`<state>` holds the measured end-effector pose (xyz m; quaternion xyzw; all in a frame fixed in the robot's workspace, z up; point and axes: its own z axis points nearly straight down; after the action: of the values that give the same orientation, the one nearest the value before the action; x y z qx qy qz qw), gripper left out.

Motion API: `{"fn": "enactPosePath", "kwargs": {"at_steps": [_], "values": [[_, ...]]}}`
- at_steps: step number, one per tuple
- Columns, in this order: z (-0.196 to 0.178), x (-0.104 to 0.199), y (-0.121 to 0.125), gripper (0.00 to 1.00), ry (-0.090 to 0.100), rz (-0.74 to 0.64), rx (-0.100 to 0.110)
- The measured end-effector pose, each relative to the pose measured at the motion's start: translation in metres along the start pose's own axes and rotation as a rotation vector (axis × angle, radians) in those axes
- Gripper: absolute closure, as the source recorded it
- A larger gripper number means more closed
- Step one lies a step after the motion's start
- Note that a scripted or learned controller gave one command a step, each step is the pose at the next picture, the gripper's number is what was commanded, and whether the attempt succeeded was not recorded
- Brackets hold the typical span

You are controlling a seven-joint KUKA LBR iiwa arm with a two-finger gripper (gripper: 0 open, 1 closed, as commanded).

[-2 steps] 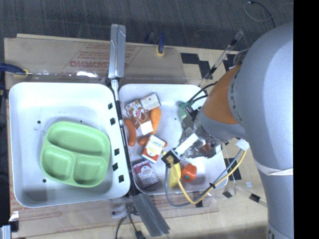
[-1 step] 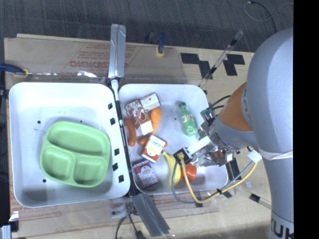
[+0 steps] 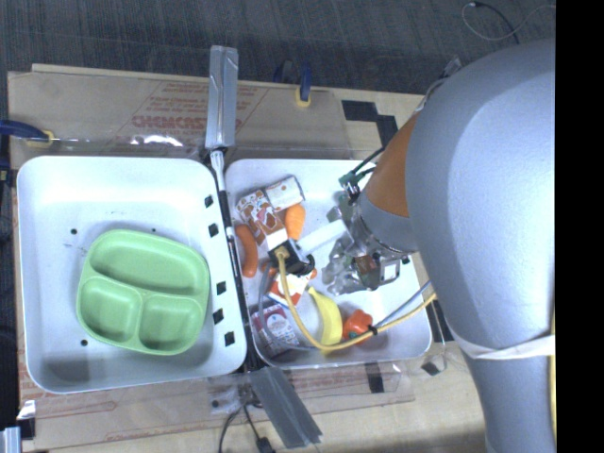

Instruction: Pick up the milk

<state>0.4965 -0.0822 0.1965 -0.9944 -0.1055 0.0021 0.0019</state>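
Observation:
The milk looks to be the brown-and-white printed carton (image 3: pixel 269 204), lying flat at the back left of the right bin (image 3: pixel 396 343). My gripper (image 3: pixel 330 270) hangs low over the middle of that bin, a short way right of and nearer than the carton. Nothing visibly sits in it. The grey arm covers the bin's right side.
Around the carton lie an orange carrot (image 3: pixel 294 220) and an orange sausage-like piece (image 3: pixel 247 250). A banana (image 3: pixel 327 317), a red-and-white carton (image 3: pixel 274 326) and a small red-orange item (image 3: pixel 357 324) crowd the near end. The left bin (image 3: pixel 42 253) holds a green divided plate (image 3: pixel 142 291).

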Motion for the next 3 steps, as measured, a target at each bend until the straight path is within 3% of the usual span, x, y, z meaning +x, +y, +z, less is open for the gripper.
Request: {"fn": "enactPosePath", "kwargs": {"at_steps": [1, 2, 3], "values": [[-0.078, -0.002, -0.082, 1.0, 0.002, -0.01, -0.002], [-0.12, 0.093, -0.161, 1.0, 0.004, 0.005, -0.005], [-0.232, 0.028, -0.125, 1.0, 0.005, -0.092, -0.007]]}}
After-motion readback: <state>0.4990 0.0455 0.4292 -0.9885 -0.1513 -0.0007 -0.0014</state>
